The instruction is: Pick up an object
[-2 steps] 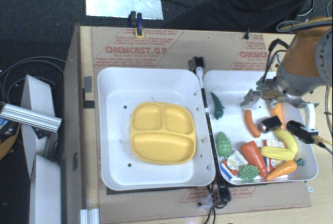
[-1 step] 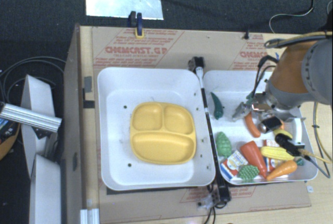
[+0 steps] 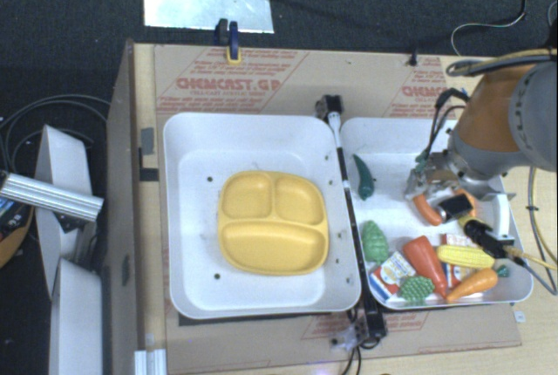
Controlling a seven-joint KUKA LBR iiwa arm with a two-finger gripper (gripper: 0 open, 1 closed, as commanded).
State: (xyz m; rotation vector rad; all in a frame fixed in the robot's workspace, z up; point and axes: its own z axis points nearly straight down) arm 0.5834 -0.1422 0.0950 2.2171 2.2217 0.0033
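Left bin: white and shallow, carrying a yellow divided tray near its middle, two small sections at the far side and one long section nearer the camera. Between the bins, a thin divider bar running front to back. Right bin: a dark green pepper lying close to the left wall, a lighter green bumpy vegetable below it. Further right, a cluster against the front edge: small printed packet, green knobbly piece, red-orange carrot, yellow corn cob, orange carrot. Above that cluster, end effector low in the bin, beside or on a small orange piece; contact and spread of its tips impossible to tell. Behind it, grey arm with orange band reaching in over the worktop from the right.
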